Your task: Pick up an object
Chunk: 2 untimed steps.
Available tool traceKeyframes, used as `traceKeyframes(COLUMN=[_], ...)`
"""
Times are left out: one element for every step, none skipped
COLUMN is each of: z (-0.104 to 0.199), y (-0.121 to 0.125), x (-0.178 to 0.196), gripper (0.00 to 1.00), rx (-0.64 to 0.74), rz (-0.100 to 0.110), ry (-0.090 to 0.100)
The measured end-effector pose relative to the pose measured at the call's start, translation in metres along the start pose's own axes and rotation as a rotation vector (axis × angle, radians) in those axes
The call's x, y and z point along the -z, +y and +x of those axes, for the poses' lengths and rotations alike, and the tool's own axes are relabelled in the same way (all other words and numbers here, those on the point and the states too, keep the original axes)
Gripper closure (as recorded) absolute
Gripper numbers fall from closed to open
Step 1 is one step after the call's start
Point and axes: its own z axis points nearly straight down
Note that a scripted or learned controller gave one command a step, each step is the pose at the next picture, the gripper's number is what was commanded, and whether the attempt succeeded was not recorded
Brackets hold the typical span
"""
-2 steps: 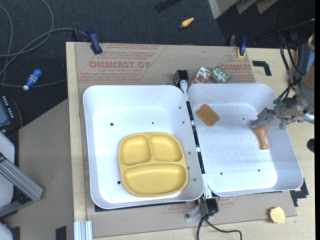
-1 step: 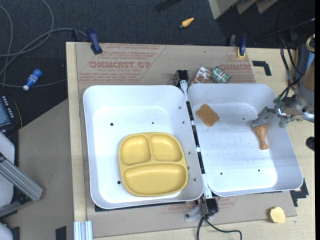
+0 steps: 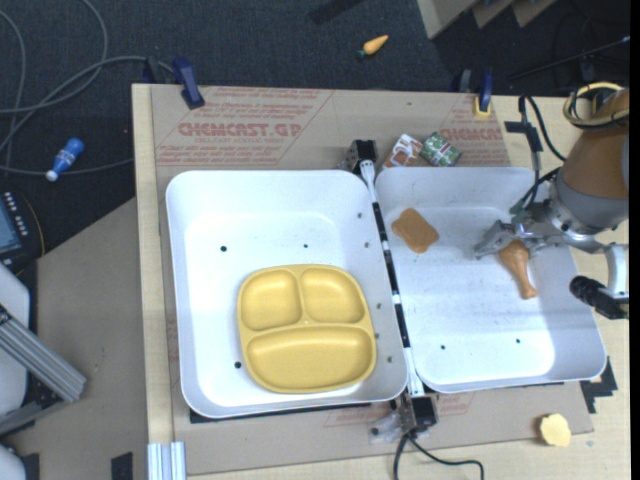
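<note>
— Item one: gripper (image 3: 505, 236), right bin (image 3: 470, 353), at three o'clock. Grasping anything?
— Fingers spread, released; nothing between them. It hangs low beside the drumstick (image 3: 519, 266), touching or just over its upper end, likely lining up a grab.
— Item two?
— Brown toast-like slice (image 3: 414, 229), toward nine o'clock of the gripper, well apart. No obstruction.
— Left bin (image 3: 200, 208)?
— Yellow divided plate (image 3: 304, 326), at six o'clock. Out of the way.

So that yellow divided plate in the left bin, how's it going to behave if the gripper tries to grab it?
The yellow divided plate looks like rigid moulded plastic, so probably stiff and light. It lies flat and wide, so it likely won't roll or tip. Its smooth, rounded rim may slip from the fingers.
</note>
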Motion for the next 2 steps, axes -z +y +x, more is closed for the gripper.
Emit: traceKeyframes(z=[-0.002,0.078], y=[-0.001,0.041], x=[0.014,0.002], gripper=[1.00,1.00], rx=[-0.001,0.004], rz=[-0.003,-0.004], ry=[-0.005,-0.007])
